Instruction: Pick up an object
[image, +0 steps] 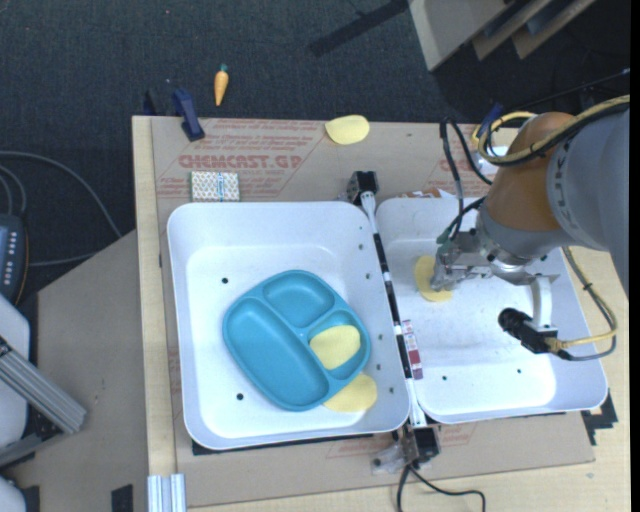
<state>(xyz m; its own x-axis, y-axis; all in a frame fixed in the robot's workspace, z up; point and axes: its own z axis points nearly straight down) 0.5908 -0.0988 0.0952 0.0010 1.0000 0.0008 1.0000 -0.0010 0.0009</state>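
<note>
Yellow piece (432, 281) in right bin (480, 395) beneath claw (451, 268), claw state unclear; blue tray (280, 340) in left bin (200, 260).

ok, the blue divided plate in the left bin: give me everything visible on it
The blue plate looks like matte plastic, a rounded rectangle with three compartments. It lies flat and skewed in the left bin, towards its front right. A pale yellow piece sits in its small right compartment; another yellow piece lies against or under its lower right edge.

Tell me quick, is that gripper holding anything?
Gripper: down in the right bin at a yellow piece; a hold cannot be told.
</note>
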